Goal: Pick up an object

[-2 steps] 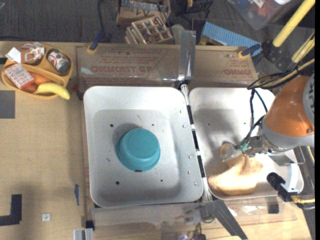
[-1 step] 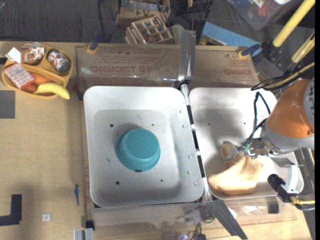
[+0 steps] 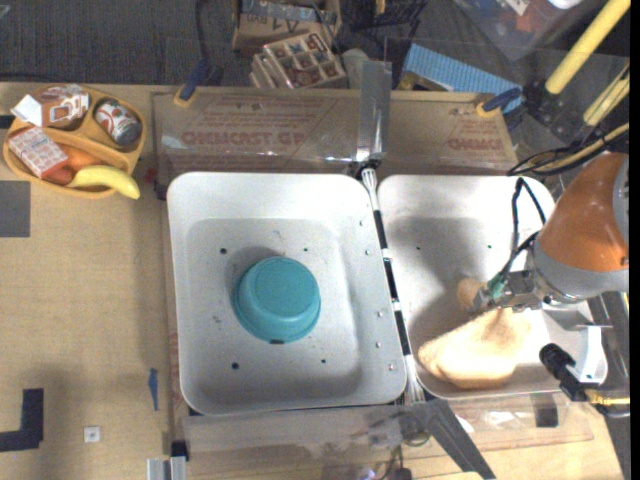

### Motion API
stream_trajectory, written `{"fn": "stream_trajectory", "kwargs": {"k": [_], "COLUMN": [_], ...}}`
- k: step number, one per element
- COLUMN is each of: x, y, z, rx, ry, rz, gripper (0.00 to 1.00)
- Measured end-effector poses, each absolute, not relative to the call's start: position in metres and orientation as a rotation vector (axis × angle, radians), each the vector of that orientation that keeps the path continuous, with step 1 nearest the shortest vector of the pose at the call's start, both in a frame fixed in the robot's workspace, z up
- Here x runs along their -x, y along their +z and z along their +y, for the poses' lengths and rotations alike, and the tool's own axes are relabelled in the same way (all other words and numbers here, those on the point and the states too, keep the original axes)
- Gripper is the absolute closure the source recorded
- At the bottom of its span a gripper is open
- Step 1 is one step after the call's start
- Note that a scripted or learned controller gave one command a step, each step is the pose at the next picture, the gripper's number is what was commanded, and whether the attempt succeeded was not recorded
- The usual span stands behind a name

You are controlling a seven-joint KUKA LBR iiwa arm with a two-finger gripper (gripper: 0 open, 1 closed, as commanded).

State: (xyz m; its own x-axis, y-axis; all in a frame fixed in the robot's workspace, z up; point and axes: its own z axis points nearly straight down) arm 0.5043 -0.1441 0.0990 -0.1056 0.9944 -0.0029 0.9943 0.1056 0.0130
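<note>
A teal bowl (image 3: 278,299) sits upside down in the middle of the left bin (image 3: 200,218). In the right bin (image 3: 440,218), a tan, bread-like slab (image 3: 470,356) lies against the front wall, and its upper end rises toward the gripper. A small tan round piece (image 3: 467,291) shows just above that end. The gripper (image 3: 503,294) hangs low over the right bin, at the slab's upper end and right of the small piece. The grey arm with its orange band (image 3: 595,230) comes in from the right and hides the bin's right side.
A yellow tray (image 3: 60,148) with a banana and packaged toy foods stands on the bench at the far left. Cardboard (image 3: 260,133) lies behind the bins. A black cable (image 3: 522,213) loops above the gripper. A metal divider (image 3: 385,268) separates the bins.
</note>
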Motion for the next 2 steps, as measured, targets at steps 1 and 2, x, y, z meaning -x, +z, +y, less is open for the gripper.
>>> {"fn": "stream_trajectory", "kwargs": {"k": [1,2], "x": [-0.5256,-0.5258], "y": [0.2153,0.2157], "z": [-0.0912,-0.0910], "rx": [-1.932,-1.932], "ry": [0.000,0.000], "rz": [2.476,2.476], "gripper": [1.00,0.00]}}
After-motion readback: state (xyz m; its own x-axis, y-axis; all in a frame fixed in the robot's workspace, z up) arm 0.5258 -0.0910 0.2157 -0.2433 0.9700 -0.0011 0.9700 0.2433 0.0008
